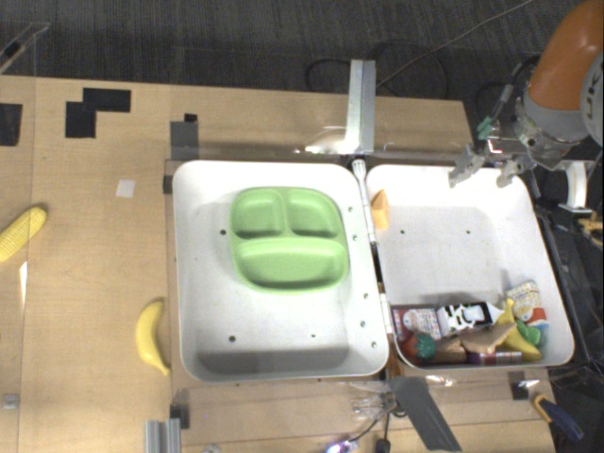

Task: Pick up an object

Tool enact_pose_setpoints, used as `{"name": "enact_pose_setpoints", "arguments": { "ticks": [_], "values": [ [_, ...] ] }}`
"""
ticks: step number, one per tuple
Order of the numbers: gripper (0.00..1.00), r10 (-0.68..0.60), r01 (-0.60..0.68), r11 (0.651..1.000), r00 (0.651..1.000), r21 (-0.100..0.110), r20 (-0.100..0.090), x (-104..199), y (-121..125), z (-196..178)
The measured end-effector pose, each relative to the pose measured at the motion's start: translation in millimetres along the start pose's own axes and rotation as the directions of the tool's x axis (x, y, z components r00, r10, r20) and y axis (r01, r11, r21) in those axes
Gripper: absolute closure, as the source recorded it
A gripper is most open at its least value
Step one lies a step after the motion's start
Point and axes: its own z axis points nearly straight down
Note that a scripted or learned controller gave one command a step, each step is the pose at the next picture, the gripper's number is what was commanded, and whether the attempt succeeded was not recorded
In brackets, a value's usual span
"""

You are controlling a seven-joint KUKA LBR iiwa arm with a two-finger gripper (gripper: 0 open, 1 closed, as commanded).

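Gripper [485, 170] sits over the far right corner of the right bin [453, 243], fingers spread apart, nothing between them. Arm [566, 74] comes in from the upper right, orange band above the wrist, tool angled down-left toward the bin's back rim.

Objects are a pile [472, 328] jammed along the right bin's near wall: a dark carton, yellow and red pieces, tight together and touching the wall. An orange block [380, 209] sits against the divider at the left edge. The bin's middle floor is open between gripper and pile.

Left bin [198, 253] carries a green tray [287, 237], centred. Two bananas [151, 333] lie on the bench [85, 253], left of the bins.
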Motion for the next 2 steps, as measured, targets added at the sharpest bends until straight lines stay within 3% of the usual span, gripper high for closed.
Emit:
{"name": "enact_pose_setpoints", "arguments": {
  "ticks": [1, 2],
  "values": [
    [0.00, -0.365, 0.365, 0.931, 0.931, 0.006, 0.004, 44.0, 4.8, 102.9],
    [0.00, -0.402, 0.402, 0.915, 0.915, -0.003, 0.003, -10.8, 6.1, 43.4]
  ]
}}
